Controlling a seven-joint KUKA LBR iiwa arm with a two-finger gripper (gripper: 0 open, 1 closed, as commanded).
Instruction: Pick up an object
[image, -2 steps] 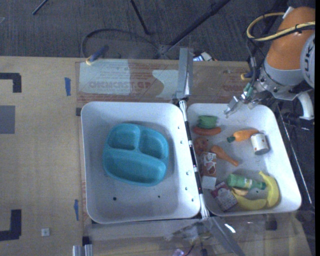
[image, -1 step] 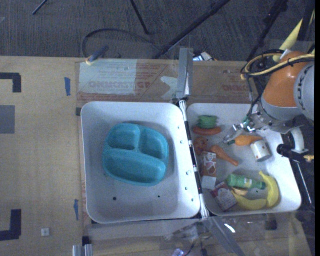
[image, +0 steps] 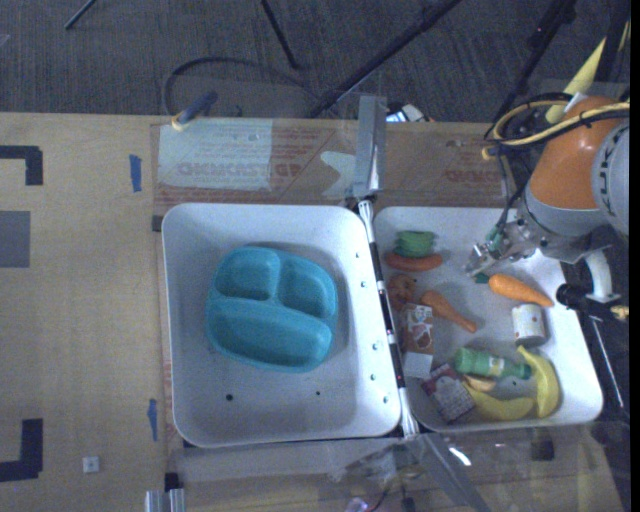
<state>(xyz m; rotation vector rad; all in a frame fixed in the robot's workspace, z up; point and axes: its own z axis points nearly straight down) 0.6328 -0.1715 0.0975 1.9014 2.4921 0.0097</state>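
Carrot (image: 520, 290) is my likeliest pick — it lies in the right bin (image: 585, 395), just on the near side of my claw (image: 490, 255), apart from it. Going from the near edge: a banana (image: 520, 395) curves along the near wall, with a green bottle (image: 488, 362) lying against it and a small dark packet (image: 450, 398) to its left. A short pale cylinder (image: 528, 323) sits between the banana and the carrot. A second, thinner carrot (image: 450, 312) lies left of that, beside a small printed card (image: 417, 328) and a brownish lump (image: 402, 290) I can't name. Farther back, a green cup (image: 415, 243) stands over a reddish strip (image: 413, 263). My claw hangs over bare floor near the far right wall, holding nothing I can see; whether it is wide or narrow I cannot tell.

The left bin (image: 190, 330) holds a teal divided tray (image: 270, 305).

Risks, as I judge them: the carrot is tapered and rounded, so it could roll or squirt out — and a descent where I hang now would close on bare floor.
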